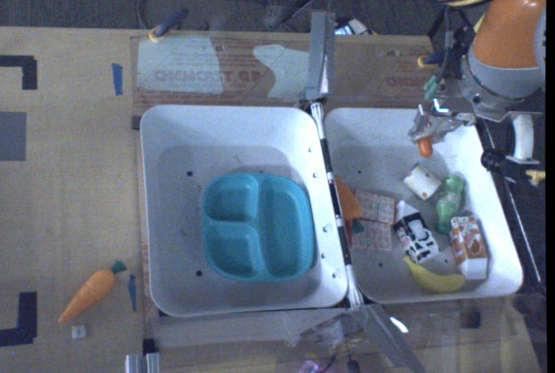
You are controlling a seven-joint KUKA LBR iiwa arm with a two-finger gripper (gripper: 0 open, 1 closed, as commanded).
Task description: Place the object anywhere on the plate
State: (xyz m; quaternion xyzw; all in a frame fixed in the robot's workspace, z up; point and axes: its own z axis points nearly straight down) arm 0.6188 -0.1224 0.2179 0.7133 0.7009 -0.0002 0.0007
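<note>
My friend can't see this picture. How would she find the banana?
Look in the right-hand white bin, down at its near edge. The banana lies there, just below the black-and-white box: the only curved yellow thing.

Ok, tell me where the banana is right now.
The banana lies in the right bin, near its front edge, just below the black-and-white carton and beside the orange juice box.
</note>
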